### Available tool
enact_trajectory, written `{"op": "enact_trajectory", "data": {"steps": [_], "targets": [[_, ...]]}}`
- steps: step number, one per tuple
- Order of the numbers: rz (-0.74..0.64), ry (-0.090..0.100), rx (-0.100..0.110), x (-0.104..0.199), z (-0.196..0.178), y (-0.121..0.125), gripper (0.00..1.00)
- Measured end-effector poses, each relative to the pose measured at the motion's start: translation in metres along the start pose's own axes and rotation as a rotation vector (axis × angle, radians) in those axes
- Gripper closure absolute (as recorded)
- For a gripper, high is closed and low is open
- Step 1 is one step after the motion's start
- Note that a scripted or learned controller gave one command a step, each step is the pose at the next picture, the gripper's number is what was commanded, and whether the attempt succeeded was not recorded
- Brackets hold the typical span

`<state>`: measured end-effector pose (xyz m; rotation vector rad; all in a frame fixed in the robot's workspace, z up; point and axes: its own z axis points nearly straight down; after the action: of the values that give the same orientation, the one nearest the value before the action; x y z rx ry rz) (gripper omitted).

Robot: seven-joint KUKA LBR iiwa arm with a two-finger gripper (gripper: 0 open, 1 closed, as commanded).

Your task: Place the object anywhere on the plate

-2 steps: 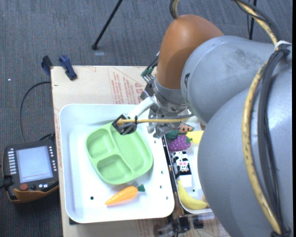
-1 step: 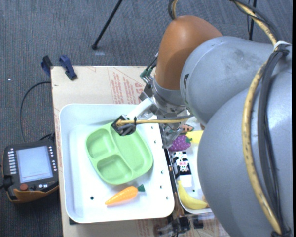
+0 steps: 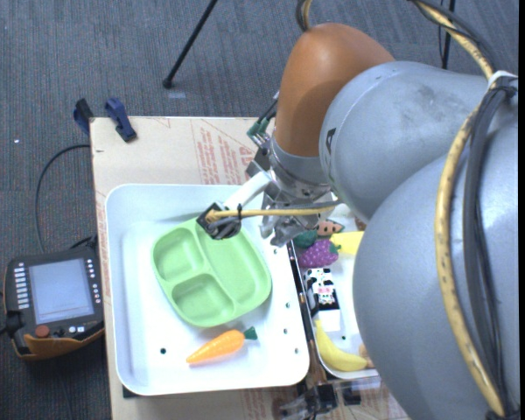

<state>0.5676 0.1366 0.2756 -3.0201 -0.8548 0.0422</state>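
A light green divided plate (image 3: 212, 278) lies in the left white bin (image 3: 127, 234). An orange toy carrot (image 3: 217, 346) rests in front of it on the bin floor. My gripper (image 3: 278, 227) hangs over the divide between the two bins, just beyond the plate's far right corner. The big grey arm hides most of the right bin. Close beside the gripper in the right bin are purple grapes (image 3: 318, 252) and a small brown and orange toy (image 3: 330, 227). I see nothing held.
The right bin also holds a black-and-white cow-patterned piece (image 3: 322, 289), a banana (image 3: 337, 353) and something yellow (image 3: 350, 243). A teach pendant (image 3: 57, 300) lies on the floor to the left. Blue clamps (image 3: 118, 119) grip the bench's far left corner.
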Motion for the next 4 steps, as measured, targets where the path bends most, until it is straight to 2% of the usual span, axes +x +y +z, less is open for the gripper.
{"op": "enact_trajectory", "data": {"steps": [1, 2, 3, 4], "targets": [[0.105, 0.019, -0.003, 0.006, -0.043, -0.049, 1.0], [0.32, 0.027, 0.0, -0.006, -0.141, -0.079, 1.0], [0.323, 0.021, -0.003, -0.006, -0.138, -0.079, 0.0], [0.162, 0.031, -0.006, -0.08, -0.262, -0.056, 0.0]]}}
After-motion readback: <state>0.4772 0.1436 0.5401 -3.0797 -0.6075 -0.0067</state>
